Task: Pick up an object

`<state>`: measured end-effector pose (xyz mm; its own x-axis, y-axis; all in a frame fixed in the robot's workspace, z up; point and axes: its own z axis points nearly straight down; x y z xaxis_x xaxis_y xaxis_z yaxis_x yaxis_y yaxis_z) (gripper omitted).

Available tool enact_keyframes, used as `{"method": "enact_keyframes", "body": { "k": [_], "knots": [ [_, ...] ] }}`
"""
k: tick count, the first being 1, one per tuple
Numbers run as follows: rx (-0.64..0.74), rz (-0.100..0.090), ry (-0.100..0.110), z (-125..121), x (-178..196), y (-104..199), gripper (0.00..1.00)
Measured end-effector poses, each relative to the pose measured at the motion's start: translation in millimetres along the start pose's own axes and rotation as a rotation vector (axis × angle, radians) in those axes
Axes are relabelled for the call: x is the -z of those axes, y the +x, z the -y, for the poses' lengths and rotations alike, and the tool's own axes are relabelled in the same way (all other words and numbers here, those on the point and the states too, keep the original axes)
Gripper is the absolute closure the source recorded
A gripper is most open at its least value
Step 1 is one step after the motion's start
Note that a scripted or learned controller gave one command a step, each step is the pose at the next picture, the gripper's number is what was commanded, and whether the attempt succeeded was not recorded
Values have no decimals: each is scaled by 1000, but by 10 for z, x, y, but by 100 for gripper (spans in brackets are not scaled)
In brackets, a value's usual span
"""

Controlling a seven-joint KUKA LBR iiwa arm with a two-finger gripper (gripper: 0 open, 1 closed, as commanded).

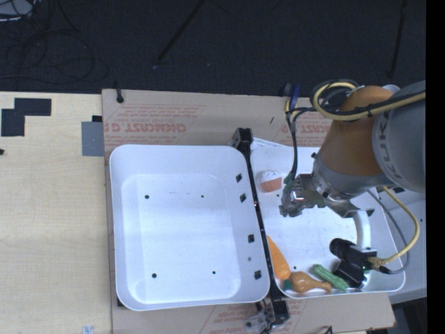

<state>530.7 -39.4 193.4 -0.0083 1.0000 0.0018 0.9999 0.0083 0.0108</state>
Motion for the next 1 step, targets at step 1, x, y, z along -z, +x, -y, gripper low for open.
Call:
{"method": "enact_keyframes", "body": {
  "k": [1],
  "knots": [
    [-3,1,-7,-519,2099,456,100]
  ]
}}
